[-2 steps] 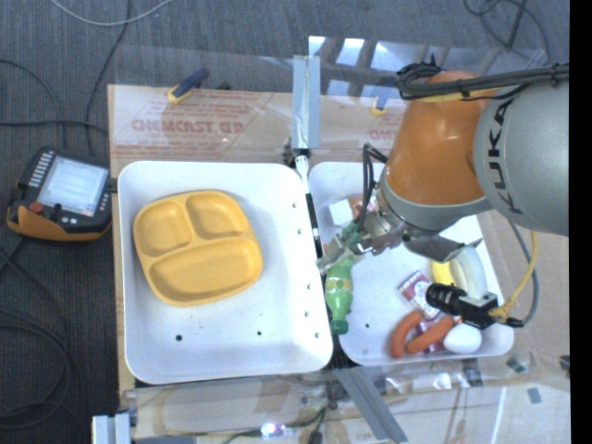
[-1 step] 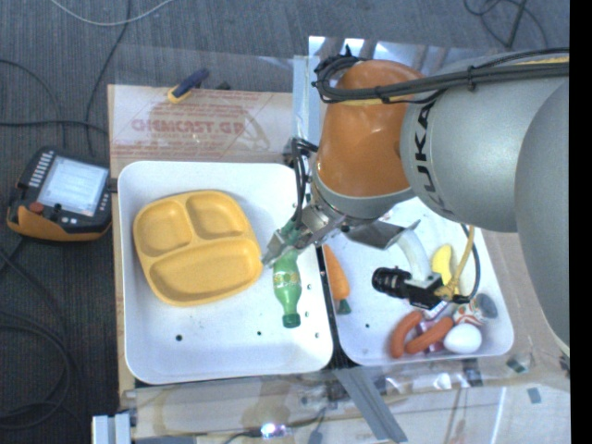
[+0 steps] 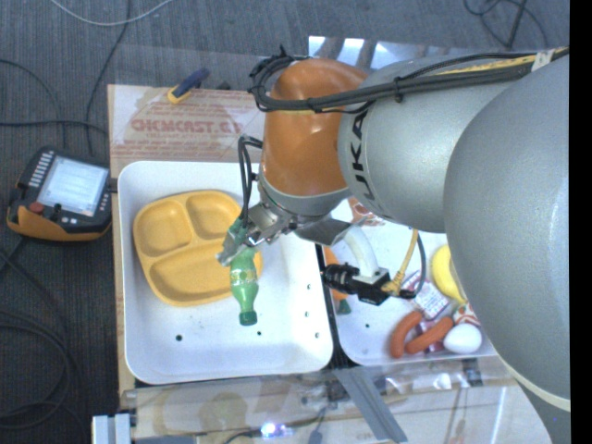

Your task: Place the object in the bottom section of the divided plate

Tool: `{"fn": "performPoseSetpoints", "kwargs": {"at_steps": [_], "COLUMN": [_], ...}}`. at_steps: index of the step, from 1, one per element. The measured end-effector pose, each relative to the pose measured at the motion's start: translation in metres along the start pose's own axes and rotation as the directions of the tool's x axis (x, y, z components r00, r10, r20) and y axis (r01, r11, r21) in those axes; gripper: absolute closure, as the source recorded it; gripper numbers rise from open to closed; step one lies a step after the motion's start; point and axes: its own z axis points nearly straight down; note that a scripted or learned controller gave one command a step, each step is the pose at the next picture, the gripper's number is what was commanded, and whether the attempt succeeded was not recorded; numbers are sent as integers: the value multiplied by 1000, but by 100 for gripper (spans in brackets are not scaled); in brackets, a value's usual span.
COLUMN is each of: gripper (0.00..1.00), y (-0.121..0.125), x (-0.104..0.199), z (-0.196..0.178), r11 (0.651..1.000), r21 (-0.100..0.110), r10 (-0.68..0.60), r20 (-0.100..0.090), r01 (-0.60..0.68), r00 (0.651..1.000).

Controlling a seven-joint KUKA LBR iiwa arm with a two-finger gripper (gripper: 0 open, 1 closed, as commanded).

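Well left of the bins: a handheld pendant [image 3: 57, 195] with a lit screen lies on the dark floor, apart from the work.
Left bin: the left bin [image 3: 139, 354] sits at lower left of the frame on the counter [image 3: 176, 123] and holds the plate.
Divided plate: the yellow divided plate [image 3: 153, 248] lies in the upper left part of that bin, with two small sections along its top.
Bottom section: the bottom section [image 3: 185, 268] is the large one, on the side toward the lower frame edge, and it is bare.
Green bottle: the green bottle [image 3: 243, 287] is at the plate's lower right rim. Its upper end overlaps the rim and its cap end is out over the white bin floor.
Long axis: it runs almost straight up and down the frame, cap toward the bottom edge.
End effector: the end effector [image 3: 240, 248] is closed narrowly on the bottle's upper end, just above and right of the target section.
Deciding relation: the bottom section lies left of the bottle, so the carry should probably go leftward before release.
Arm: the arm [image 3: 310, 146] comes in from the right, its orange band over the plate's upper right, wrist pointing down and left.
Right bin: the right bin [image 3: 370, 345] holds sausages [image 3: 421, 333] and an egg [image 3: 462, 339], well clear.
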Motion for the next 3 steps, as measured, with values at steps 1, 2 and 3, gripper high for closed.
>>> {"fn": "performPoseSetpoints", "kwargs": {"at_steps": [1,2,3], "gripper": [0,0,0], "y": [0,-38,51], "x": [0,21,-23], "z": [0,120,74], "r11": [1000,954,999], "r21": [0,-12,0], "r10": [0,-299,41], "r20": [0,4,2], "r01": [0,299,-41], "r00": [1000,954,999]}}
